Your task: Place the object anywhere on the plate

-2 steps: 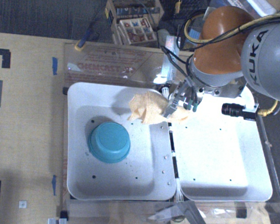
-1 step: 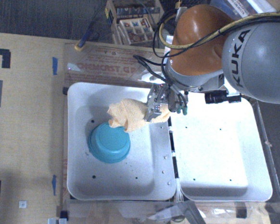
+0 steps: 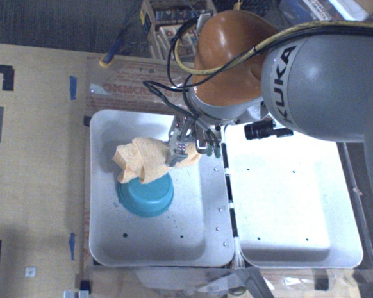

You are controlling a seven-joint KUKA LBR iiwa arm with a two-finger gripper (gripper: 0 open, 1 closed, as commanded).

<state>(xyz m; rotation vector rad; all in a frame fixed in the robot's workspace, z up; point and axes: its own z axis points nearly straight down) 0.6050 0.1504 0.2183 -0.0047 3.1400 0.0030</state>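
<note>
In the left shallow white bin (image 3: 102, 235), a round blue plastic plate (image 3: 147, 197) sits near the middle. A crumpled pale yellow cloth (image 3: 140, 159) lies on its far rim, so it partly overlaps the plate, and its long axis stretches toward the bin's far right corner. There the two-finger gripper (image 3: 178, 154) points down with its tips at the cloth's right end; it looks closed on the fabric. The grey arm (image 3: 333, 79) reaches from the right, above the right white bin (image 3: 297, 218).
</note>
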